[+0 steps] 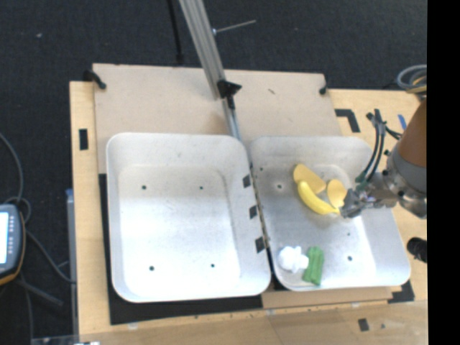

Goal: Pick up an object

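Setting: dark speckled floor, on which stands a light wooden bench (pixel 180 85) carrying a paler board and two shallow white bins side by side. No brand, label or legible writing can be made out on any item; the black marks on the bench are plain corner brackets and tape pieces.

Far left, off the bench: a handheld device with an orange edge and pale screen (pixel 8 241), cut by the picture's border, with dark cables trailing on the floor around it. Screen contents too small to read.

Left bin (pixel 122 157): white, rounded corners, lightly speckled floor with four small dark dots.

Centre: a slanted aluminium rail (pixel 201 34) running from the top of the picture down to the seam between the bins, with a black fitting part way along it.

Right bin (pixel 374 257): white, touching the left bin along its inner edge. Contents:
- Yellow banana-shaped piece (pixel 313 197), upper middle of the bin, lying curved.
- Smaller yellow rounded piece (pixel 336 190), touching the banana shape on its right.
- White lumpy object (pixel 290 257), near the front wall.
- Green oblong block (pixel 313 266), just beside the white object on its right, tilted.

Right: grey arm with orange band (pixel 413 139) and black cables, reaching in over the right bin's edge. Gripper (pixel 352 205) low in the bin, right next to the yellow pieces; how far its tips are parted, and whether anything lies between them, cannot be told at this size.
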Tool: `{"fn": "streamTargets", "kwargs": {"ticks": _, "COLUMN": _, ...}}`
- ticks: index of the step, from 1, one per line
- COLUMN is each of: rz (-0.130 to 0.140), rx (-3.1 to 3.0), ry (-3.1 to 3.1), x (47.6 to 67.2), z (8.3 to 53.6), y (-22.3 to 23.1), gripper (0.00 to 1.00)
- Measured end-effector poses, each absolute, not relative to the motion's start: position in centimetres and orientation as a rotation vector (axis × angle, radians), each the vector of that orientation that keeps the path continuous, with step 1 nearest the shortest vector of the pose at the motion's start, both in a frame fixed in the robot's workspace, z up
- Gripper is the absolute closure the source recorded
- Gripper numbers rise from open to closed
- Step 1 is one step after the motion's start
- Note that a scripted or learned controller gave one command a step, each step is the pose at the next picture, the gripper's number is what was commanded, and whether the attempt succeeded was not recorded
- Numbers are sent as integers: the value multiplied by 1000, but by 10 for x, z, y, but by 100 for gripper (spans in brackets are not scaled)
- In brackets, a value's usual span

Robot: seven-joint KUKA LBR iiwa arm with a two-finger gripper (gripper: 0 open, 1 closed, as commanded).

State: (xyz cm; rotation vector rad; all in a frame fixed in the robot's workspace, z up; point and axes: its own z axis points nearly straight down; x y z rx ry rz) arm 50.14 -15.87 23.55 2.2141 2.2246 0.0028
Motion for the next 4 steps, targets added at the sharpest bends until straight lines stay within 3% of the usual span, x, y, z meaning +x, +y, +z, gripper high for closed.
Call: {"fn": "streamTargets", "kwargs": {"ticks": 4, "rz": 4, "rx": 2212, "ry": 2231, "x": 584, "z": 248, "y": 51, "gripper": 100}}
